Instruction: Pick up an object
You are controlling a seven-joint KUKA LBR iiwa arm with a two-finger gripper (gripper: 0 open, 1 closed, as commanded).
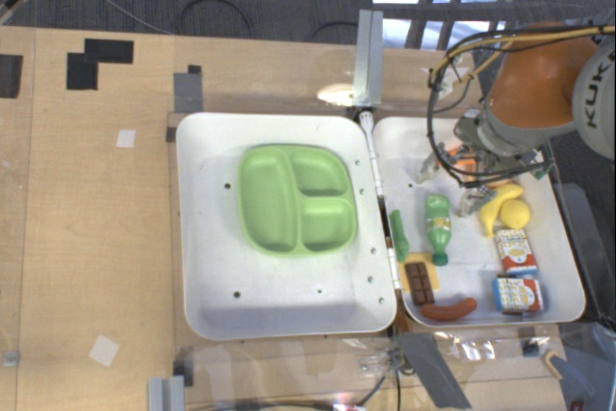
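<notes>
A wooden bench (87, 207) carried two shallow white bins side by side. The left bin (221, 303) held a green divided plate (295, 198), lying flat near its middle, with one long compartment on the left and two smaller ones on the right. The right bin (404, 149) held a scatter of toy food. Along its left wall lay a thin green stick-like piece (397, 233), and nearer the viewer a brown chocolate bar (418, 279). Just right of these, a green bottle (438, 227) lay on its side, and a reddish sausage (449, 308) rested along the near edge. Further right sat a yellow banana (505, 205), with two small cartons (516, 272) lined up nearer the viewer. The grey arm with its orange band (534, 87) reached in from the right over the far part of this bin, and the gripper (470, 170) hung just beside the banana, on its far left; whether it was clenched or released could not be told.
</notes>
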